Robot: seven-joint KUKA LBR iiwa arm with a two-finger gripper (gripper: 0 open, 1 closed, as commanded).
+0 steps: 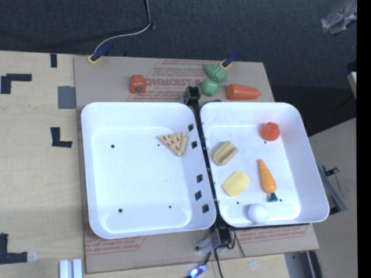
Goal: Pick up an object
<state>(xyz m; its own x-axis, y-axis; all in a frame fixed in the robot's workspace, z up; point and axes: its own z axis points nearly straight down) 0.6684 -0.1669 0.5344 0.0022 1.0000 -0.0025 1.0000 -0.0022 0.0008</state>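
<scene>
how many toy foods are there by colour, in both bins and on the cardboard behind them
orange or red: 4 (tomato, carrot, pepper, big carrot)
green: 2 (broccoli, lime)
yellow or tan: 3 (waffle wedge, bun, chip)
white: 1 (egg)
total: 10

You've got a waffle wedge (174,142) in the left bin (98,172), far-right corner. Right bin (301,155): tomato (269,131) far, bun (224,153) and carrot (266,176) mid, chip (236,183) and egg (258,212) near.

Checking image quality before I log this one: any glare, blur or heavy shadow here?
Camera view: light is even, shadows soft; the white bins are bright yet keep detail; the white egg nearly blends into its bin; the grey shape at top right is blurred.
</scene>
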